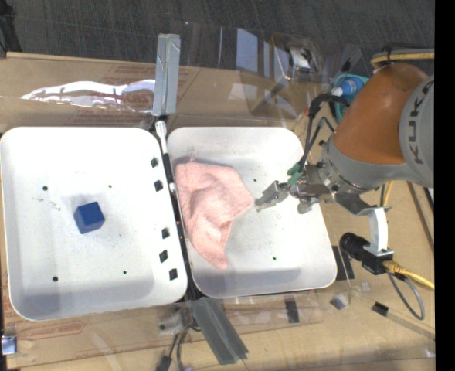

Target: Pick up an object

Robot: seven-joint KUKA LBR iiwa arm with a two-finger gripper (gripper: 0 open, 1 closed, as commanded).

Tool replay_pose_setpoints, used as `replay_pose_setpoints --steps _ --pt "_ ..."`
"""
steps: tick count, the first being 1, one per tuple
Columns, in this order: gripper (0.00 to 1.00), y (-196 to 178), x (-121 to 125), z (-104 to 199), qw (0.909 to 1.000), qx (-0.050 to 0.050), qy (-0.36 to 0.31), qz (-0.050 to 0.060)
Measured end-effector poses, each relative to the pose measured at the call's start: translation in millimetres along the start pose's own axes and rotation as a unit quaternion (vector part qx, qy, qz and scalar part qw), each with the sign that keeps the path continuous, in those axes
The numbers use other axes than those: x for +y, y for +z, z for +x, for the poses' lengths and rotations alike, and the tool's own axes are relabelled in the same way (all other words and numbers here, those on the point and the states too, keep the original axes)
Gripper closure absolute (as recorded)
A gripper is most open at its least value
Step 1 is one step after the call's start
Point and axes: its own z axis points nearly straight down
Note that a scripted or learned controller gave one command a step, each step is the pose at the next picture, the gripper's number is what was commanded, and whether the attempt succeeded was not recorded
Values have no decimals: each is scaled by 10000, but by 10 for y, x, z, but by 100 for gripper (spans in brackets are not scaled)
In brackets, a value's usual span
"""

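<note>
Bins first: two shallow white plastic bins sit side by side on the brown cardboard-covered desk (80,83). Near the middle of the left bin (26,230) lies a small blue cube (89,216), well apart from everything else. A crumpled pink cloth (208,207) is spread along the left side of the right bin (304,273), close to the divider between the two, running from the upper left of that bin down toward its lower middle.

From the right edge of the camera view the grey arm with its orange band (374,126) reaches over the right bin. Its gripper (267,197) points leftward, with the tip just at the right edge of the pink cloth, seemingly touching the fabric. Whether the gripper is parted or closed cannot be told from this angle, and no fabric is visibly lifted by it.
</note>
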Motion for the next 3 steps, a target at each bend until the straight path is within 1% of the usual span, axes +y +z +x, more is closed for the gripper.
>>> replay_pose_setpoints --steps 1,2,3 --pt "0 393 851 253 10000 -8 36 6" --pt "0 1526 869 -84 9990 -2 -453 2" --pt "100 1427 870 -81 9988 -6 -481 15"
